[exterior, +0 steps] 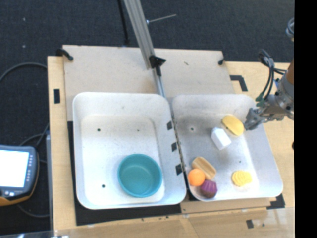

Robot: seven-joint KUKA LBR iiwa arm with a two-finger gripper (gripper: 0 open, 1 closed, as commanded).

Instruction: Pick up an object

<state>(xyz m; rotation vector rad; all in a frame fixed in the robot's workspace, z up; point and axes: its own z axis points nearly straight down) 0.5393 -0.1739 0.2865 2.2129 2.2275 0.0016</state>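
The tool [252, 119] hovered just right of the yellow oval piece [233, 125] (grip state impossible to tell), nothing lifted yet; the whole pick remained ahead.

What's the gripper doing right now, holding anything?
Gripper: at the right bin's right edge, beside the yellow object; nothing seen held; open or closed cannot be told.

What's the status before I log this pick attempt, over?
Pincer at right bin's far right edge, holding nothing visible. Nearest: smooth yellow oval toy, touching small white block. Teal round bowl in left bin.
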